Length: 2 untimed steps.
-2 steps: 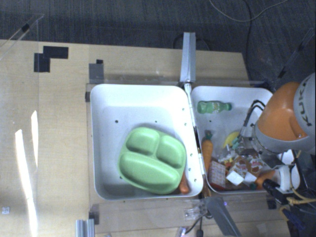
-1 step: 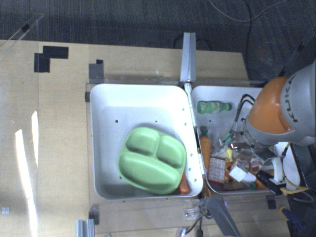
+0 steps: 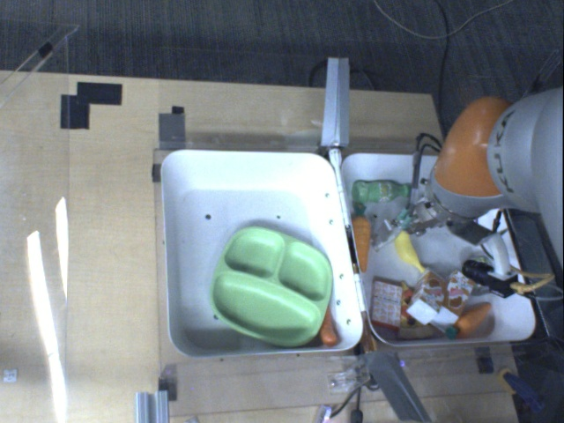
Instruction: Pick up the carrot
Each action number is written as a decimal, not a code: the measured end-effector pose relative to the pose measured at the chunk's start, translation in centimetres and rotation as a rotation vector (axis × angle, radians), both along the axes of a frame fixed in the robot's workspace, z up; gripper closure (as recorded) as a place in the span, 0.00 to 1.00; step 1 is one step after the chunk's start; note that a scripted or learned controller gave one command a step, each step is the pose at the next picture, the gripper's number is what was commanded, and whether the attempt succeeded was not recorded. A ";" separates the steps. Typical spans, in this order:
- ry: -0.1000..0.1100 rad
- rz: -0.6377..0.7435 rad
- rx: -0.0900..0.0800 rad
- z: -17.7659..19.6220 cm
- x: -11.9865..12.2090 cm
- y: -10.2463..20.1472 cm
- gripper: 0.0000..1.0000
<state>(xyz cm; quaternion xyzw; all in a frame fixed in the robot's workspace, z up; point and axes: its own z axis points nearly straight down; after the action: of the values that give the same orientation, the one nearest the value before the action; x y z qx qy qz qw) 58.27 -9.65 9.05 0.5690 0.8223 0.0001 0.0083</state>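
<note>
An orange carrot with a green end (image 3: 474,318) lies at the front right of the right bin (image 3: 520,329). A second orange, carrot-like piece (image 3: 361,243) lies along that bin's left wall. A third orange piece (image 3: 329,331) pokes out from under the green plate in the left bin. My gripper (image 3: 401,225) hangs low over the middle of the right bin, just above a yellow banana (image 3: 407,252) and right of the orange piece by the wall. It is well apart from the green-ended carrot. I see nothing held in it.
A green sectioned plate (image 3: 273,286) fills much of the left bin (image 3: 189,192). The right bin also holds a green bottle (image 3: 381,190) at the back and several snack packets (image 3: 414,302) at the front. The grey arm with its orange band (image 3: 467,161) covers the bin's right side.
</note>
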 end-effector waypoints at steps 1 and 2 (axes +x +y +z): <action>0.003 0.065 0.000 0.0 1.0 -0.1 0.00; -0.003 0.073 0.005 1.0 1.3 0.4 1.00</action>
<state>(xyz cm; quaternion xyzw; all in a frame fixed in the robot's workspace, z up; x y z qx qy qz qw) 59.57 -9.26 10.07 0.5385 0.8426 0.0033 0.0080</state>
